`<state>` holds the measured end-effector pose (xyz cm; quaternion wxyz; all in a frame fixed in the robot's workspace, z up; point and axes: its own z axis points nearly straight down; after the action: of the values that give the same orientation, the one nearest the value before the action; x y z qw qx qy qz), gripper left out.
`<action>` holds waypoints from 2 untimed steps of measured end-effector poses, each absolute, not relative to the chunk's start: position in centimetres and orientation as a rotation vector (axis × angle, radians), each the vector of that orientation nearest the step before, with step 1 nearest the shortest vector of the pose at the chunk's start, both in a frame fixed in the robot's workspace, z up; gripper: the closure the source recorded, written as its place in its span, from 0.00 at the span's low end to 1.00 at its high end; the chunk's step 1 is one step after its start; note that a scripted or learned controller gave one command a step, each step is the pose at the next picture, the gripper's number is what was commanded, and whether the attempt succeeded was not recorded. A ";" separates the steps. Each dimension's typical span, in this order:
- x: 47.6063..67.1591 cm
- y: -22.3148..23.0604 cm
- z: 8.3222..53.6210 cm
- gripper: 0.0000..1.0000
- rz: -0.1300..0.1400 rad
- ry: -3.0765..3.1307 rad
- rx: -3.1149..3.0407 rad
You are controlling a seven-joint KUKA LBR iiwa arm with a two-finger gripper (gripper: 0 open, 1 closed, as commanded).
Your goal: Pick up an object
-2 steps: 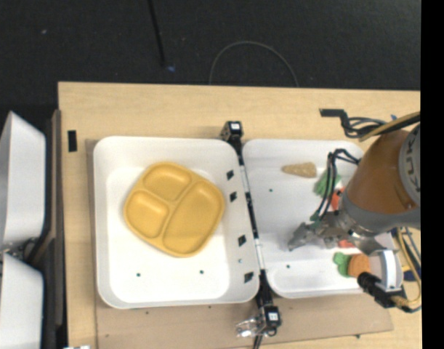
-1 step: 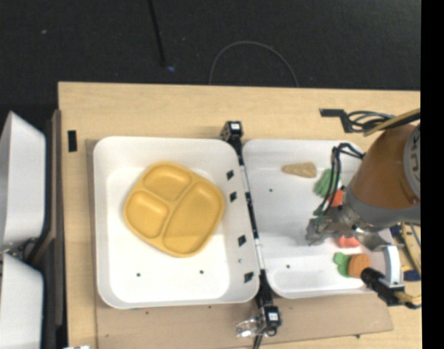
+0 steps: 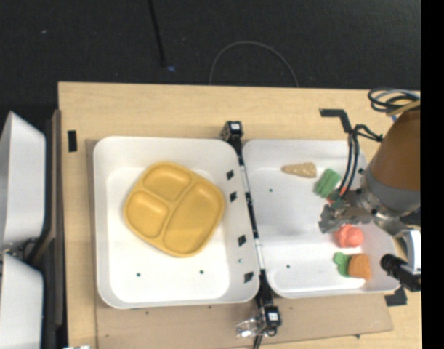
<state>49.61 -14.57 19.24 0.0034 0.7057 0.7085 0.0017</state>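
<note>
Pink toy (image 3: 348,235) lies just below the pincer (image 3: 333,217).

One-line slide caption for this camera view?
Gripper low in right bin by pink toy; yellow plate in left bin.

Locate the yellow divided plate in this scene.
The yellow divided plate lies in the left bin of the camera view, near its middle, across the divider from the gripper.

Arm (image 3: 397,162): entered from the right, bent downward, seen mostly from above.
Orange band (image 3: 397,147): sat above the wrist, facing the camera.
Wrist (image 3: 385,198): grey, lowered below the band.
Pincer (image 3: 336,220): dark, low, pointing left; finger state could not be made out.
</note>
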 end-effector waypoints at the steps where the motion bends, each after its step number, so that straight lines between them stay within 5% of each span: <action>1: 50.0 -14.1 25.5 1.00 0.007 2.220 2.212; 2: 50.1 -14.2 27.3 1.00 0.003 2.224 2.214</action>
<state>50.10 -14.18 27.27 0.0019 0.7055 0.7087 0.0010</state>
